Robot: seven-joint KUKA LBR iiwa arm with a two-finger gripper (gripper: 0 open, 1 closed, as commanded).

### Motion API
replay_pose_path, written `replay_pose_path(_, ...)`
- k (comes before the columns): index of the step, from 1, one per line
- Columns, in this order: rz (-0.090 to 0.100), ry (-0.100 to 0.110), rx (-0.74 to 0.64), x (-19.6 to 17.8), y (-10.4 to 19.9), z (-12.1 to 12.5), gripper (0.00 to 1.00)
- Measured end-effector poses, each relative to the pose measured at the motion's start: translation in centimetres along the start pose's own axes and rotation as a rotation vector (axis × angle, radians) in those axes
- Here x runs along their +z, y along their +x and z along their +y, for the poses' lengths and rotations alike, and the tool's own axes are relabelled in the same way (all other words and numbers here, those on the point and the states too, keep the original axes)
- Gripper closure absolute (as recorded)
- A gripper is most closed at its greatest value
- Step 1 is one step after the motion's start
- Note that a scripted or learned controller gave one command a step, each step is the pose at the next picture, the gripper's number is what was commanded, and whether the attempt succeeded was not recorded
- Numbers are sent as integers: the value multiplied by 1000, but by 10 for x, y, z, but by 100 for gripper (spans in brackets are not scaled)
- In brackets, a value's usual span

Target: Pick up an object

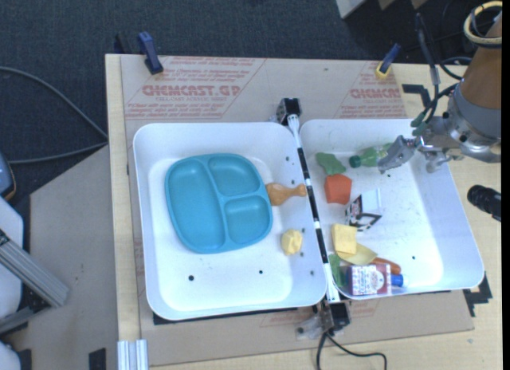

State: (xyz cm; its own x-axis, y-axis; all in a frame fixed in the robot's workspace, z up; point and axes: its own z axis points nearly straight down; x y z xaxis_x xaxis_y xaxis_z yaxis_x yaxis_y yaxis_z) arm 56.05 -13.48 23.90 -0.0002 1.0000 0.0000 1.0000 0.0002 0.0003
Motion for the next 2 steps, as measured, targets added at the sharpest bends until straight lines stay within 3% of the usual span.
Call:
replay_pose_path(1,1,3,0,130,39,27,0)
replay_pose_path(2,0,0,0,154,43,84,0)
